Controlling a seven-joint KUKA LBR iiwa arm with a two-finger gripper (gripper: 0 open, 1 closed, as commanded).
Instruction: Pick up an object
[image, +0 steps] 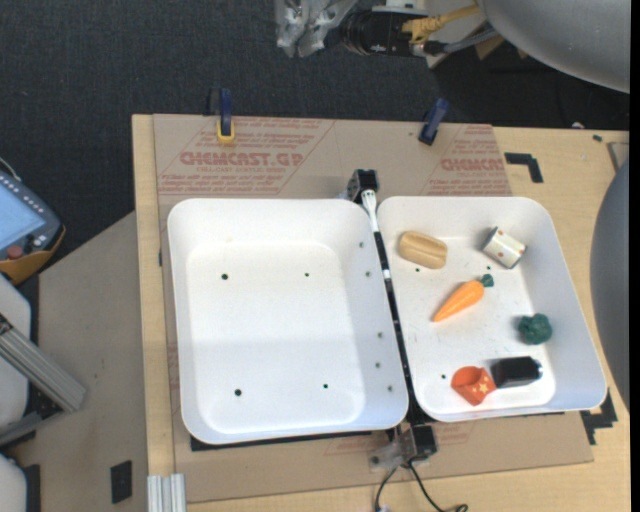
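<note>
You've got five candidates, all in the right bin (560, 395); nearest you are the orange block (472, 384) and the black block (516, 372), touching each other by the near rim. That's your worst risk: go for either and a finger prob. lands on its neighbour, so you shove both or lift neither, and the rim just beside them could catch a finger too. Next up, the green lump (535, 328) sits close to the right wall, small and rounded, so it may roll out of a pinch. The carrot (462, 300) lies mid-bin on a slant, well clear of the rest, but its taper could squirt sideways if you close across the thin end. Further back, the bread roll (422, 250) and the white cube (503, 247) sit apart w/ room around each; safest bets imo. The left bin (190, 300) has no objects, and the black clip strip (385, 285) between bins isn't in your way. At the far edge, the gripper (305, 30) hangs well above and beyond both bins; blurry, so can't tell how far open it is, and nothing visibly held.
</note>
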